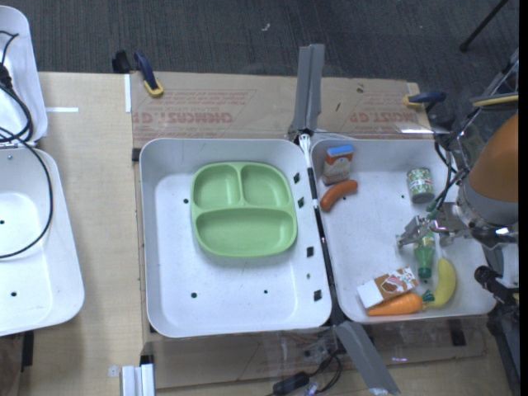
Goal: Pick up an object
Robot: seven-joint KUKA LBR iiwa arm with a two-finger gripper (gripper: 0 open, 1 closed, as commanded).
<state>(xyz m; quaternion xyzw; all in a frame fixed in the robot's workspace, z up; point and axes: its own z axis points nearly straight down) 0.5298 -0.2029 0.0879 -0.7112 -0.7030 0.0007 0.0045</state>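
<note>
The gripper (418, 236) hovers in the right bin (371, 221) at 3 o'clock, directly above the green bottle (424, 260). Finger state: cannot tell. The banana (445, 282) lies just beside the bottle; the carrot (397, 305) lies at 5 o'clock.

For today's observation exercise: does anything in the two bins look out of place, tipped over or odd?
Nothing is spilled or broken. The green plate sits slightly askew in the left bin. In the right bin, the can lies on its side and the toy food is loosely scattered.

Green bottle (424, 260) lying in right bin, beside banana (446, 282)
</note>
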